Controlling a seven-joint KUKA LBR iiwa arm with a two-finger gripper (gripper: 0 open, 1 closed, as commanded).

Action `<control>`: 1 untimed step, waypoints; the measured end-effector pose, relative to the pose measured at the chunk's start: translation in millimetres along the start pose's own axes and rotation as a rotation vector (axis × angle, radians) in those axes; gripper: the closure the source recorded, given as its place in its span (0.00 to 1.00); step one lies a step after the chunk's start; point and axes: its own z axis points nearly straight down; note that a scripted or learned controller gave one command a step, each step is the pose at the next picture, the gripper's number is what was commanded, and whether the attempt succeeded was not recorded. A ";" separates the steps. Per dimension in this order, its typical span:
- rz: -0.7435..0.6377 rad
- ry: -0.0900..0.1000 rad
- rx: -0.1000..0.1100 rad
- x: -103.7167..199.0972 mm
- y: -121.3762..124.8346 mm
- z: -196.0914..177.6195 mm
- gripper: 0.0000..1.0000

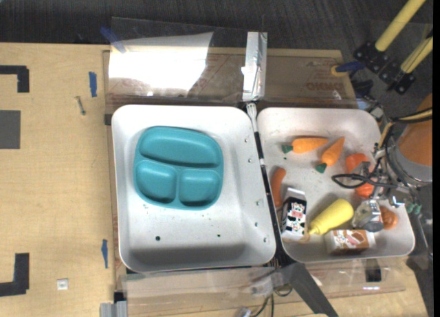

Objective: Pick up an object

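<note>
Two white bins (130, 240), one teal tray (180, 166)

Light: bright, even, from overhead.
Glare: clear sheet (161, 68) far left of the gripper (375, 212).
Focus: slightly soft throughout.

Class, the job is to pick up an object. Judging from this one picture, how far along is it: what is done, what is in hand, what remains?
Done: the arm has reached the right bin; its tool sits low among the toys beside the yellow corn. In hand: nothing clearly; whether it holds anything is unclear. Left: the lift. The carrots and the cow-print carton lie in the bin, and the teal tray fills the left bin.
</note>
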 end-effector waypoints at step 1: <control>0.008 0.000 0.003 -82.8 7.0 -20.2 0.00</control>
